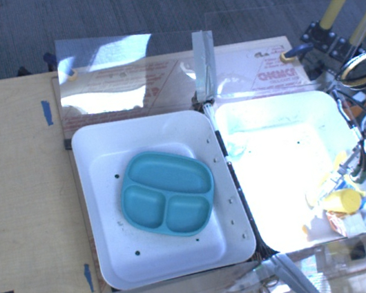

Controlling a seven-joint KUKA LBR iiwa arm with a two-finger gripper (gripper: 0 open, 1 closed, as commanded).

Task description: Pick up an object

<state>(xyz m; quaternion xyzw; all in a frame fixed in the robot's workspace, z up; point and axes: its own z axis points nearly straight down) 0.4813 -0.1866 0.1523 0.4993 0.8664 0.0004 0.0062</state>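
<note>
A: What is lying nearest in the right bin [270, 162]?
B: A small yellow object [344, 202], likely light and slick; pinching its middle looks safest.
A: And the gripper [356, 171]?
B: It is hovering just beyond; its grasp cannot be told.

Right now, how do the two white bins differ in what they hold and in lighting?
The left bin holds one teal divided tray, centred; the right bin holds small yellow items bunched in its near right corner. The left bin is evenly lit; the right bin is glare-washed. Both are shallow and white.
</note>
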